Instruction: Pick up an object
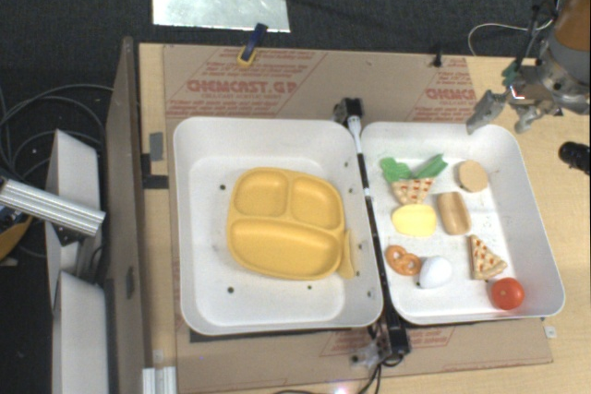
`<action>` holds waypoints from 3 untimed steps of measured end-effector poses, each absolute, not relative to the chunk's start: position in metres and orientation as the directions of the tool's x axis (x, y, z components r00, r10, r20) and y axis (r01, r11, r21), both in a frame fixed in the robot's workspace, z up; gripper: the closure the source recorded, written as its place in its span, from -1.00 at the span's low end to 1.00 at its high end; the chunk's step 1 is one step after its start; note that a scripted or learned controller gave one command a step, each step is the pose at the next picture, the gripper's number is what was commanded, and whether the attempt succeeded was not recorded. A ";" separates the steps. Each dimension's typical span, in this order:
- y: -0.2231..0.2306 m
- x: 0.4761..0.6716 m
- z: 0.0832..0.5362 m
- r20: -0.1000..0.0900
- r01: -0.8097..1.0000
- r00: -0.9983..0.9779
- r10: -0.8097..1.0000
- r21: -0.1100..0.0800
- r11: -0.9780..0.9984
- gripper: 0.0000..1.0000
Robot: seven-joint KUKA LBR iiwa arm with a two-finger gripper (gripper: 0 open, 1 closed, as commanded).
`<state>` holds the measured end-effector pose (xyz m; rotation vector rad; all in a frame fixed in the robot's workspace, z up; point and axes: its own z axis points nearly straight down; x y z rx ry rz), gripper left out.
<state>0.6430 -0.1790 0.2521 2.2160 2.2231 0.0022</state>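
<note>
2 shallow white bins sit side by side on the tabletop (277, 74), which is covered with printed cardboard. At 9 o'clock, the left bin (199, 198) holds a yellow divided tray (282, 224) with 3 compartments, lying flat near the bin's middle.

At 3 o'clock, the right bin (531, 226) carries the small toy foods. Near its 12 o'clock side lies a green leafy piece (411, 168), touching a waffle-patterned wedge (413, 190) just below it. A round tan cookie (473, 176) rests toward 1 o'clock of the bin, and a brown bread roll (452, 212) lies just beside it toward the centre. A yellow lemon-like piece (414, 220) sits at the roll's 9 o'clock, touching or nearly touching it. Toward 7 o'clock of the bin a pretzel (402, 259) lies against a white egg (435, 272). A pizza slice (484, 258) lies at 5 o'clock, with a red tomato (506, 292) just beyond it near the bin's corner.

The tool (508, 111) hangs at about 2 o'clock of the scene, over the far right corner of the right bin, well apart from every food piece. Its 2 fingers (484, 113) are spread, with nothing between them. Above it the grey arm (568, 60) comes in from the right edge.
</note>
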 end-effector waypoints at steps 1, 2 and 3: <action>-0.175 0.632 0.099 -0.003 1.000 -0.003 1.000 0.010 0.003 -1.00; -0.144 0.577 0.121 0.001 1.000 -0.001 1.000 -0.002 0.001 -1.00; -0.087 0.604 0.090 0.001 1.000 -0.009 1.000 0.003 0.009 -1.00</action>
